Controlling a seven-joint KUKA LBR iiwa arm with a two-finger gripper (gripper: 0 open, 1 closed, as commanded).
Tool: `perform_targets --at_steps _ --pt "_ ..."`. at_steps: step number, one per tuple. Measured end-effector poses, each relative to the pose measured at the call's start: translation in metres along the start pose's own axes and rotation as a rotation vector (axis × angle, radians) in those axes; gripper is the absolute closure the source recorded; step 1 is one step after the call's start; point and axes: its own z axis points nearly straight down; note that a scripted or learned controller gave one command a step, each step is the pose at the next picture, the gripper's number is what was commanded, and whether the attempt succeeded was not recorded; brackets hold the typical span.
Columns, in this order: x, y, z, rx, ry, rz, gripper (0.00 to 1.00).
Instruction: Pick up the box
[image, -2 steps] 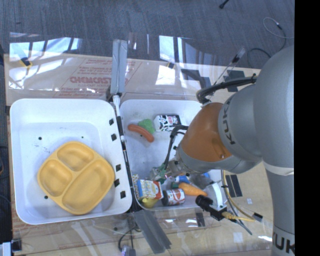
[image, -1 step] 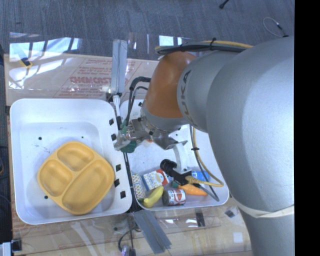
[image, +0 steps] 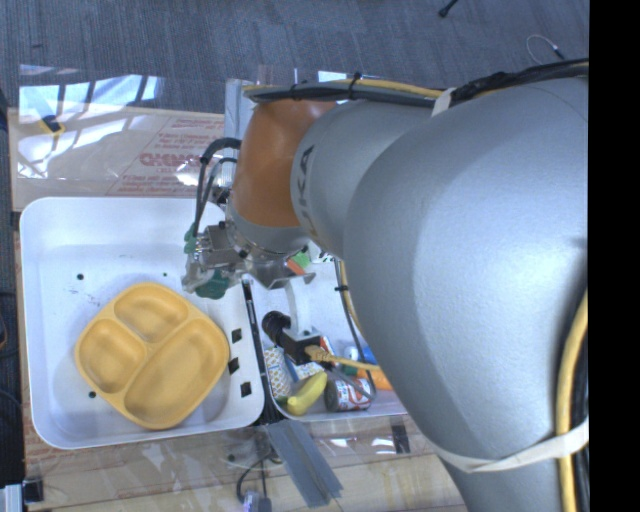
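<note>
My gripper (image: 212, 272) hangs over the right end of the left bin (image: 60, 230), close to the divider between the two bins. A small teal shape sits at its tip; I cannot tell whether that is a held object. A patterned blue-and-white box (image: 277, 372) lies at the near left edge of the right bin, partly hidden among other items. The gripper is up and to the left of that box. The grey arm (image: 440, 260) with its orange band (image: 265, 170) covers most of the right bin.
A yellow divided plate (image: 150, 350) lies in the left bin, just below and left of the gripper. Beside the box in the right bin are a yellow banana-like item (image: 308, 393) and a can (image: 350, 392). An orange-green piece (image: 298, 262) shows under the wrist.
</note>
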Motion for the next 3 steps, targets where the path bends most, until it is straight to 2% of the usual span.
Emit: perform_targets --at_steps 1,2,3 --pt "0.046 -0.049 -0.074 -0.002 0.0 -0.026 1.0" --pt "0.068 -0.043 -0.083 -0.001 0.0 0.222 1.0" --pt "0.125 -0.071 -0.04 0.002 -0.001 -0.129 1.0"
